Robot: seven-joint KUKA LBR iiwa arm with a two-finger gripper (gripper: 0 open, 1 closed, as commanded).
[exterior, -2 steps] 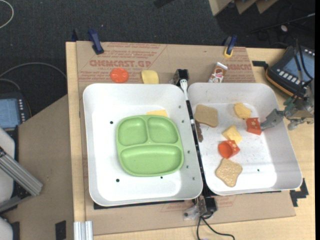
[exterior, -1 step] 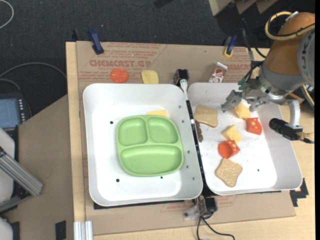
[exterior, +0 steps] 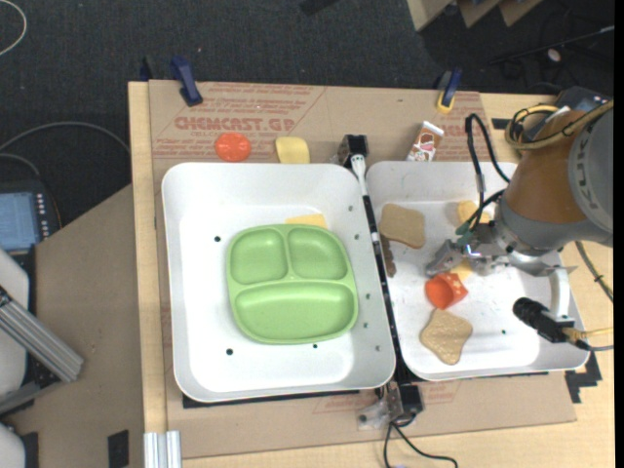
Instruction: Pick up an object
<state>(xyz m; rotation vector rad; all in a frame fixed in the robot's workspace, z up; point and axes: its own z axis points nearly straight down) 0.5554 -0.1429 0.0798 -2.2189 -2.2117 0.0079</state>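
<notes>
Red print on the cardboard sheet (exterior: 322, 100) that covers the surface reads "CHEMCAST", with more letters after it too faint to make out. On that sheet, behind the bins, lie an orange round toy (exterior: 232, 146), a pale yellow block (exterior: 292, 150) and a small brown-and-white carton (exterior: 425, 142); two blue clamps (exterior: 185, 81) pin its far edge.

The left bin (exterior: 185, 261) holds a green divided plate (exterior: 291, 283), with a yellow piece (exterior: 307, 220) showing at its far rim. The right bin (exterior: 507, 354) holds a brown bread-like slice (exterior: 403, 225), a tan toast-shaped piece (exterior: 446, 335), a yellow bit (exterior: 468, 211) and a small red cup-like object (exterior: 445, 291).

The hand (exterior: 454, 255) is low in the right bin, just above the red object and very near it; whether its fingers are apart or together cannot be told. Black cables (exterior: 478, 154) loop over the arm. Dark carpet lies around the surface.
</notes>
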